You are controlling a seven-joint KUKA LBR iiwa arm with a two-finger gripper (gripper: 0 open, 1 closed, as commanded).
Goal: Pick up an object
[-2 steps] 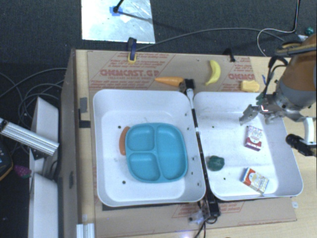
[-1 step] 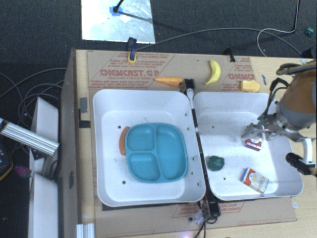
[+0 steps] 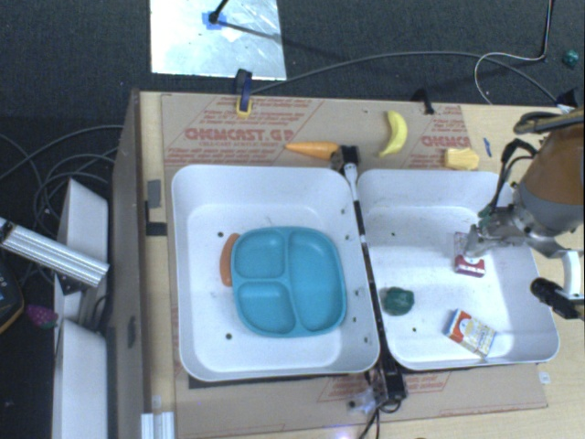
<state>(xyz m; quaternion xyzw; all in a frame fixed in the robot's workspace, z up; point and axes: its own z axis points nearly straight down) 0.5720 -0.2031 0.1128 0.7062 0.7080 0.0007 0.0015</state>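
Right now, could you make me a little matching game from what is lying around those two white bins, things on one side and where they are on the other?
Things:
1. blue divided plate
2. banana
3. dark green lump
4. small carton

Places:
A. on the cardboard behind the bins
B. near the front corner of the right bin
C. in the middle of the left bin
D. in the right bin, close to the divider between the bins

Pairs: 1-C, 2-A, 3-D, 4-B
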